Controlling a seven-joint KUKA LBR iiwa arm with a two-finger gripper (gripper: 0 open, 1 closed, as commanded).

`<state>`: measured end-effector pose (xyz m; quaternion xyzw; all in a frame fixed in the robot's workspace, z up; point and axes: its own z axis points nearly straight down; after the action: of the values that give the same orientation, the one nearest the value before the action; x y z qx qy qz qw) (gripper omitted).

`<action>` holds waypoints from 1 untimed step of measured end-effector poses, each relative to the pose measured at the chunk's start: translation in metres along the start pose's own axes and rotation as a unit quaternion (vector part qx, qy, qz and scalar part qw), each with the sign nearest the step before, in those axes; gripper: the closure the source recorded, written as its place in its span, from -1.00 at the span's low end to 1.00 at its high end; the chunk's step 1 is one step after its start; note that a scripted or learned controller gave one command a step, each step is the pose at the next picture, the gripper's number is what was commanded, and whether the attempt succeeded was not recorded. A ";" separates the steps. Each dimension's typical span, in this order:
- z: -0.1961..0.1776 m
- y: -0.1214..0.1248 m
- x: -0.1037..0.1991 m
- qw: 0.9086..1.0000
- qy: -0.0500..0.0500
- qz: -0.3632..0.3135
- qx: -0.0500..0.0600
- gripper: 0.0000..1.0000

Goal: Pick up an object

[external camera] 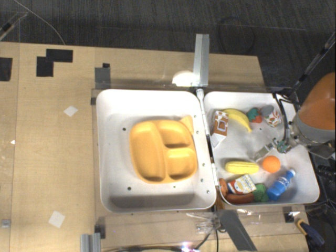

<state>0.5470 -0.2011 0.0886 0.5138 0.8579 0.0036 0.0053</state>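
Orange ball point(271, 164) sits in the right bin point(313, 193), just below and left of the gripper point(273, 147), which hangs low over the toys holding nothing I can see, its opening too blurred to judge.

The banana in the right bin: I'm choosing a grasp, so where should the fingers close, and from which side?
Grip the banana across its thick middle, coming from above. It lies flat and curved with free floor on both long sides; the carton crowds its left end.
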 end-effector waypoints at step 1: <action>-0.018 0.039 -0.025 0.934 0.000 0.357 0.005 -1.00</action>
<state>0.5925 -0.2046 0.1074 0.7863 0.6178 0.0012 0.0015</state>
